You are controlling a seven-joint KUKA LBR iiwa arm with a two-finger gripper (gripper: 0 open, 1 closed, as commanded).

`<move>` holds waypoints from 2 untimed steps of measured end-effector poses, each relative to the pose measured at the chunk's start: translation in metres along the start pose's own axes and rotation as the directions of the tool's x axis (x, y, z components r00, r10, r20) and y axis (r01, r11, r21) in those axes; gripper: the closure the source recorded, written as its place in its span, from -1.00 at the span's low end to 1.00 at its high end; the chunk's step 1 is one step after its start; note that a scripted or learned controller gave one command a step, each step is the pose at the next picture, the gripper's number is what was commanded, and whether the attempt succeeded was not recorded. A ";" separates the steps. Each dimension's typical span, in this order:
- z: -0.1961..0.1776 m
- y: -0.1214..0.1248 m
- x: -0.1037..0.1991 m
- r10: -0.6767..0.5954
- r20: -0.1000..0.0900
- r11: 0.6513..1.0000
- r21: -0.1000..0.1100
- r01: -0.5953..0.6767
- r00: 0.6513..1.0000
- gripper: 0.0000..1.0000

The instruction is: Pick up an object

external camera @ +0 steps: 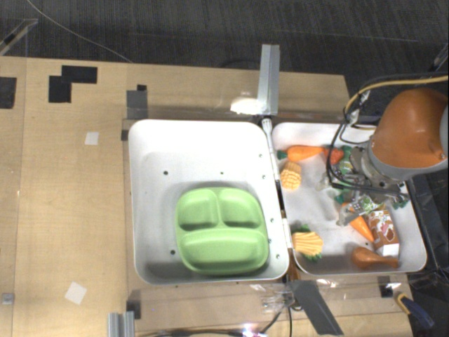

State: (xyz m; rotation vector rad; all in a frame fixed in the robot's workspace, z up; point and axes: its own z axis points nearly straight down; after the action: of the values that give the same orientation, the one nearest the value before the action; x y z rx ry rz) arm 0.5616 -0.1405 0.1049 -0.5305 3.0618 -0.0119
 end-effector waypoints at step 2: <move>0.014 -0.008 0.011 0.137 -0.020 0.991 -0.003 -0.137 0.990 -1.00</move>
State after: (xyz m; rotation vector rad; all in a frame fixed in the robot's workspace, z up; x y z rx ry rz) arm 0.5547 -0.1517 0.0904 -0.3205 3.1105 -0.0068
